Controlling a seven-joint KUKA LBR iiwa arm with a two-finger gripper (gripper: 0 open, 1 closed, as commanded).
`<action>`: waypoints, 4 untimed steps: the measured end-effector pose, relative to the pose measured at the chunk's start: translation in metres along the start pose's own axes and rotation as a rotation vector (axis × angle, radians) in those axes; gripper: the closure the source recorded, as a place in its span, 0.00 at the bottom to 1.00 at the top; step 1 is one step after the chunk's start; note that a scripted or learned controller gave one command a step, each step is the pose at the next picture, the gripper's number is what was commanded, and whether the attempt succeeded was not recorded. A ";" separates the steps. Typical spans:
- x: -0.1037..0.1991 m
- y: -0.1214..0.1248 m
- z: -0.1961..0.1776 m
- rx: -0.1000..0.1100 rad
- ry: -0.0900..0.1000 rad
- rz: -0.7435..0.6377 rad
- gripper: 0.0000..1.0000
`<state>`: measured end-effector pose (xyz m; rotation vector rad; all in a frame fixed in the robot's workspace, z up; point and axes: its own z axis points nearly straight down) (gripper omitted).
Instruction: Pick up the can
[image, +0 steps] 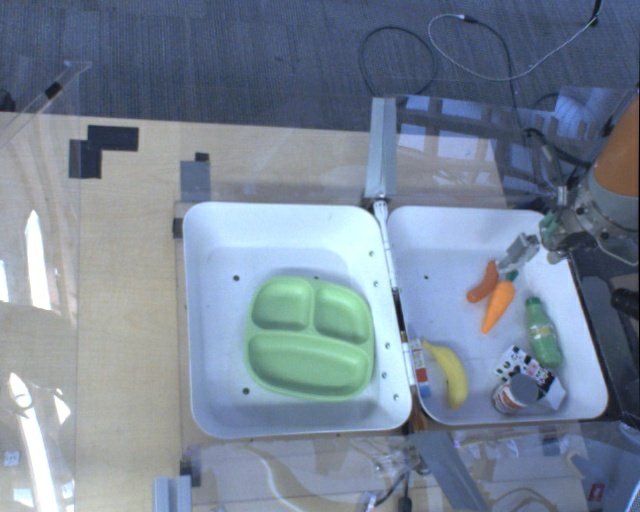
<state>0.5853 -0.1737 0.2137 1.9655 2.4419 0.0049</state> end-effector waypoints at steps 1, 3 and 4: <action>0.029 -0.094 0.048 0.003 0.002 0.064 0.00; 0.065 -0.081 0.123 -0.011 -0.007 -0.633 0.00; 0.065 -0.078 0.111 -0.016 -0.009 -0.633 1.00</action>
